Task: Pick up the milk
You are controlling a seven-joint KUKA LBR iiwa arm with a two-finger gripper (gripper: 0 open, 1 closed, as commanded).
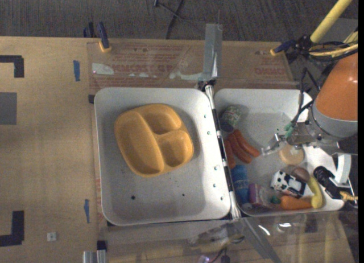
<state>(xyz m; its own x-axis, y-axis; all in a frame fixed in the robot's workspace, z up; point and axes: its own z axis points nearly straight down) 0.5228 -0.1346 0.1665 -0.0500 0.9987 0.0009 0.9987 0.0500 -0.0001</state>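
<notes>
- The milk (289, 183) is a small white carton with black cow spots, and it sits in the right bin (259, 103), near the front
- It lies on its side, and its long way seems to run left to right and tip a little toward the front of the bin
- The end effector (282, 141) is over the same bin, and its tip points to the left
- I cannot tell what the end effector is doing at its tip, because that part is small and blurry
- I see nothing held in it
- The milk is close to the end effector and lies toward the front of the bin from it, just a bit to the right
- So I think the next move is a short one, toward the front and then down
- A pale round thing (292, 155) sits between the end effector and the milk
- A carrot (294, 202) lies right by the front of the milk, and a banana (314, 193) is just on its right
- Two hot dogs (241, 146) lie to the left, well away from the milk
- The toys are packed tight around the milk, so the grab could catch the wrong one
- The left bin (108, 188) holds a yellow plate (152, 139), far from all this
</notes>
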